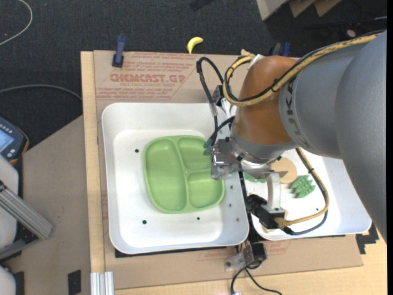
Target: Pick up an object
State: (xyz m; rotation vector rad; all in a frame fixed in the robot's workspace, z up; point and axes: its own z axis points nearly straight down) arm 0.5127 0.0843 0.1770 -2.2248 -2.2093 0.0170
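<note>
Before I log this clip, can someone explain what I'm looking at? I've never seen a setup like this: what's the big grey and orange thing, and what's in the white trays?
The picture comes from one camera fixed above a bench, looking down at a slant. The big grey shape with the orange band is a robot arm reaching in from the right. Its gripper hangs over the seam between two shallow white bins. The left bin holds a green divided plate. The right bin, mostly hidden by the arm, shows a small green toothed piece. Whether the gripper holds anything cannot be told from here.
</note>
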